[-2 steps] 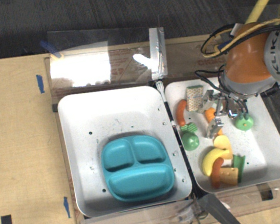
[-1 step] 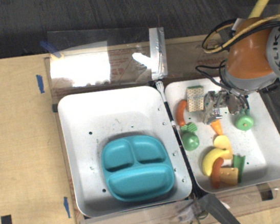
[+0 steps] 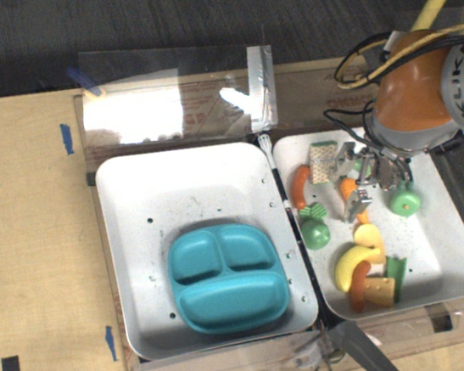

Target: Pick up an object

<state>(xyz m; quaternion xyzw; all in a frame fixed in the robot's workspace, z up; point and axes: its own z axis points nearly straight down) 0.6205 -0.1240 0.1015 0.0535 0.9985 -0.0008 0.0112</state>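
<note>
My gripper hangs low over the back middle of the right bin, under the orange wrist band. A small orange piece lies right at its tip; I cannot tell whether it is gripped. Around it lie toy foods: an orange-red sausage shape, a speckled beige packet, a green round toy to the right, and a green round toy to the left. A yellow banana lies nearer the front.
The left bin holds a teal divided plate. At the right bin's front sit a red piece, a brown block and a green block. Cables loop behind the arm.
</note>
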